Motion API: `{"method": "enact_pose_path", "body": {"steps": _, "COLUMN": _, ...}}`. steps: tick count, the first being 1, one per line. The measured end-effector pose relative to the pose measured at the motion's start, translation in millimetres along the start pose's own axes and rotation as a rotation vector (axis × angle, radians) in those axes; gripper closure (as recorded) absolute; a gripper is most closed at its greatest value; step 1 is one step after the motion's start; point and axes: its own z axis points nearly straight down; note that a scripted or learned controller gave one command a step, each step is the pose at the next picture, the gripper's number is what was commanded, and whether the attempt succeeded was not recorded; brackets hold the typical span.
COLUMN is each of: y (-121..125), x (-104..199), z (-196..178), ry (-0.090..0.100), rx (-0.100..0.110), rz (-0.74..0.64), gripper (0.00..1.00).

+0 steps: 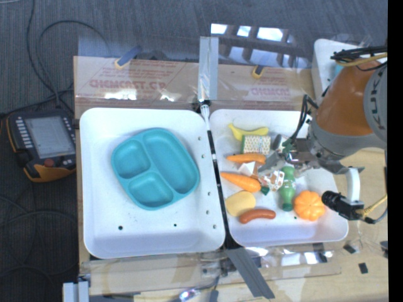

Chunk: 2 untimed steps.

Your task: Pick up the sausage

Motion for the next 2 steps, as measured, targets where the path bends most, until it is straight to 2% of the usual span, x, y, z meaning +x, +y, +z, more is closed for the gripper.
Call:
{"method": "enact_pose_path", "body": {"steps": 1, "y": -29.4, "x": 75.1, "z": -33.2, "ry": -0.003, "rx": 0.000, "rz": 0.324, "gripper": 0.00}}
{"method": "enact_pose_path", "body": {"steps": 2, "y": -29.6, "x": 75.8, "z": -37.4, "ry": -0.004, "rx": 0.009, "rz": 0.323, "gripper": 1.00}}
